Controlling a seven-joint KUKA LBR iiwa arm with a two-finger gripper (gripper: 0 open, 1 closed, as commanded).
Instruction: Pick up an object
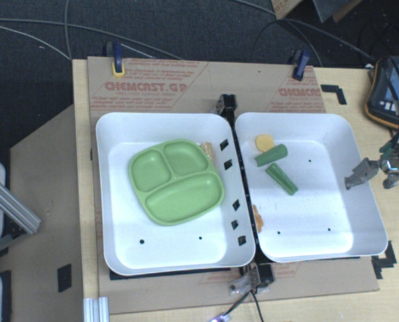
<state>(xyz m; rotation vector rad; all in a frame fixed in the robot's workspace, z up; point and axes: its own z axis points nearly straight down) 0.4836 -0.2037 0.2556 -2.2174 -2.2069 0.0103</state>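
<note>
The right bin [333,240] holds a small yellow piece [264,142] near its far left corner. Beside it lie two green sticks, one slanted [271,155] just below the yellow piece and a darker one [281,179] nearer the middle. My gripper [377,174] hovers at the right rim of this bin, well to the right of the sticks. It is open, with nothing between its fingers [360,173]. The left bin [119,247] carries a green divided plate [176,181].
A tan scrap [207,153] pokes out by the plate's far right edge. A small orange bit [257,217] lies by the divider between the bins. A black and orange device [388,92] sits on the bench at the far right. Clamps [117,56] hold the board's back edge.
</note>
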